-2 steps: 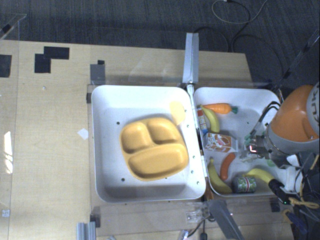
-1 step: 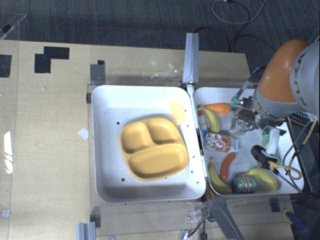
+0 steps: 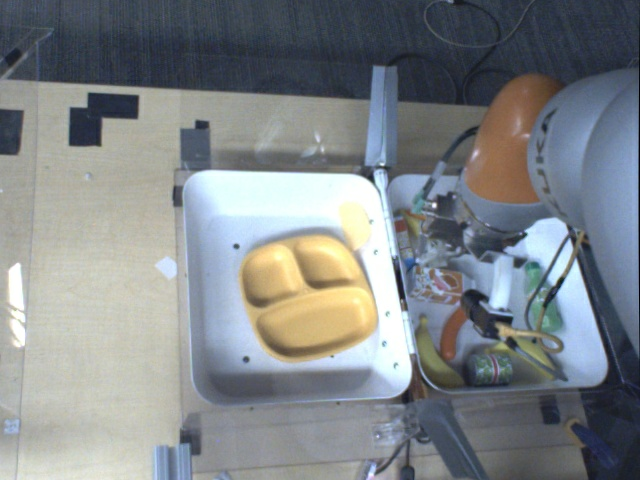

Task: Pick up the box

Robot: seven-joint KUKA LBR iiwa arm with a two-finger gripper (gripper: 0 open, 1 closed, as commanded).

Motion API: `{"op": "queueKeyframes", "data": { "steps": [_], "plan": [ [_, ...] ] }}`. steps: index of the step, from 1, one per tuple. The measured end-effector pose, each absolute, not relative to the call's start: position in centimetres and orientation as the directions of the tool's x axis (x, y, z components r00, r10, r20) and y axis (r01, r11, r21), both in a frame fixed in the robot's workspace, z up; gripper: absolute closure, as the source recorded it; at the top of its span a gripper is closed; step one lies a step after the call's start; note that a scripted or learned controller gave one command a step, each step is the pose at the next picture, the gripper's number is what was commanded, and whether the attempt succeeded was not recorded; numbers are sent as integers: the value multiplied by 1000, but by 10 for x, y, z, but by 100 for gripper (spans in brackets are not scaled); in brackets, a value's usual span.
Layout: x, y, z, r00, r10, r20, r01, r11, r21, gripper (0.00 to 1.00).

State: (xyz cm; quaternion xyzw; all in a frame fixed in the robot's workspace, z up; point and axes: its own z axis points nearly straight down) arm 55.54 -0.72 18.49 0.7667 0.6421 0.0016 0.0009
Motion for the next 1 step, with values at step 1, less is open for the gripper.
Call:
{"op": "queueKeyframes", "data": {
  "steps": [1],
  "plan": [
    [490,-87,90,314,949,3,949,-314,11,100]
  ]
}}
